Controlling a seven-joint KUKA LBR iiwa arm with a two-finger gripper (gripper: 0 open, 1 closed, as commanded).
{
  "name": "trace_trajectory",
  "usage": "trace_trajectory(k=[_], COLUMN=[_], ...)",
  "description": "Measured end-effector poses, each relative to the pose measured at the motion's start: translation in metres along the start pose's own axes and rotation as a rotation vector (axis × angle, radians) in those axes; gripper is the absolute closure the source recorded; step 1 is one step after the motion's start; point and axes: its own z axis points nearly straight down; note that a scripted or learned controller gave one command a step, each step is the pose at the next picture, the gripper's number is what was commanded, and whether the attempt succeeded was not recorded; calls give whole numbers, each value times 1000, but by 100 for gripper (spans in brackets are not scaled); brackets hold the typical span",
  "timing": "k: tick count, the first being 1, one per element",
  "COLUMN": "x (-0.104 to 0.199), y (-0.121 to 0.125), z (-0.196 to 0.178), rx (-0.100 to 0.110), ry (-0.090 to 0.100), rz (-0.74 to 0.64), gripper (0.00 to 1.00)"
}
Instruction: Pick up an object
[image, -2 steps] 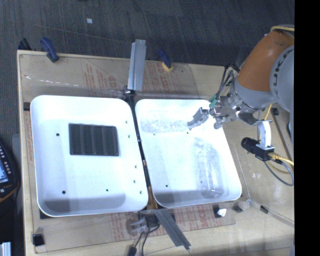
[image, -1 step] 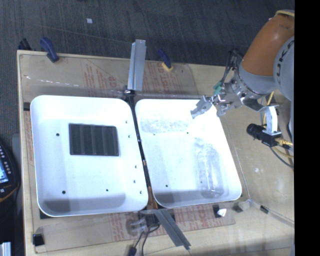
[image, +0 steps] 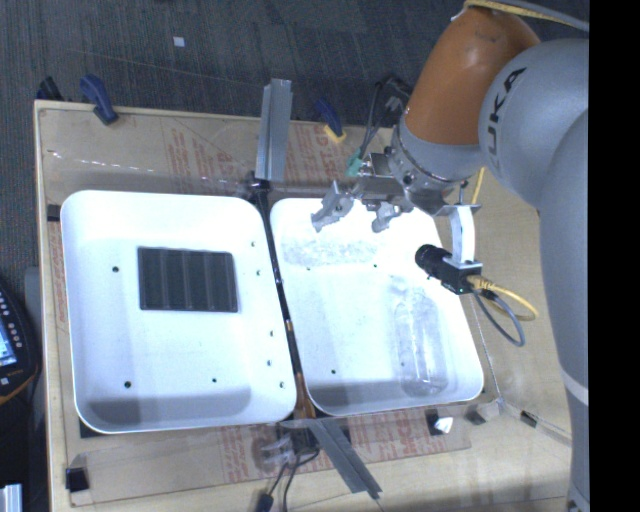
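So my gripper (image: 356, 215) hangs open, holding nothing, at 12 o'clock of the right bin (image: 330, 390) — clear bottle (image: 420, 340) at 4; left bin (image: 100, 300) holds a dark ribbed block (image: 187, 279).

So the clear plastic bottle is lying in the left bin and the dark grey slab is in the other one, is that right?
Not quite. The camera view shows them swapped: the clear plastic bottle lies in the right bin, and the dark grey slab lies in the left bin.

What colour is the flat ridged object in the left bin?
Dark grey, nearly black: the ridged object lies flat in the left bin, camera view.
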Motion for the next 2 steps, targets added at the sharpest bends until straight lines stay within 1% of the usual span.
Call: trace_trajectory(k=[1, 2], x=[-22, -22], y=[-95, -95], z=[57, 57], rx=[3, 3], ry=[0, 0], rz=[264, 264], gripper=[0, 0])
